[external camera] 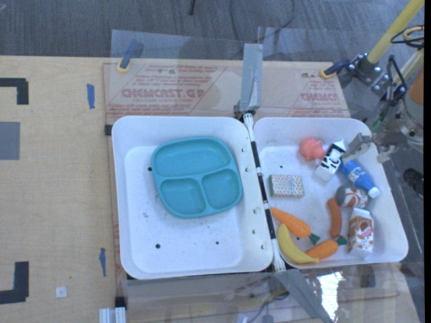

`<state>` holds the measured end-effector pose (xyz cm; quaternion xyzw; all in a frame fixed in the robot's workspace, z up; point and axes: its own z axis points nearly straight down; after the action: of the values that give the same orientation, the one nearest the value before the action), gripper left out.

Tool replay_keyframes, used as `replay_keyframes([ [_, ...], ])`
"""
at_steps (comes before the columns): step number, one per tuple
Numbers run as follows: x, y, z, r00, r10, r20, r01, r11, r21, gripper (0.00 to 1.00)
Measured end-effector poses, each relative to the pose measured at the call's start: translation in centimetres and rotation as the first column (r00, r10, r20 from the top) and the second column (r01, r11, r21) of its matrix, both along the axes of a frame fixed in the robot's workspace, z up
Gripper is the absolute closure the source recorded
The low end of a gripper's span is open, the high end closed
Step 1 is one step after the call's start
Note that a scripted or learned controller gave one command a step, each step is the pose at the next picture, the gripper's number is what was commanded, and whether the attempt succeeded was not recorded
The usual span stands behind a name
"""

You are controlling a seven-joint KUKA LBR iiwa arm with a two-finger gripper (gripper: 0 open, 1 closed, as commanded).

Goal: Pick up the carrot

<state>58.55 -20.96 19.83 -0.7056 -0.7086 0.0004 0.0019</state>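
Carrot waiting low in the right bin, arm out at the edge.

The left bin [135, 247] carries a teal divided plate [196, 175] at its centre. In the right bin [394, 244], a patterned sponge [287, 186] sits left of centre; at seven o'clock the carrot [291, 221] lies tilted, touching the banana [294, 246], with a second carrot [322, 249] just beside. A pink toy [311, 149] is at twelve. At two o'clock the end effector [372, 145] hovers over the rim; how far open, nobody can tell.
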Motion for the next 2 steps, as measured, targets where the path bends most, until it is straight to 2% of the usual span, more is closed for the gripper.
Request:
replay_keyframes([
  [1, -3.93, 5.58, 0.43, 0.959, 0.282, 0.001, -0.282, 0.959, 0.001, 0.00],
  [2, -3.94, 5.56, 0.43, 0.959, 0.282, 0.001, -0.282, 0.959, 0.001, 0.00],
])
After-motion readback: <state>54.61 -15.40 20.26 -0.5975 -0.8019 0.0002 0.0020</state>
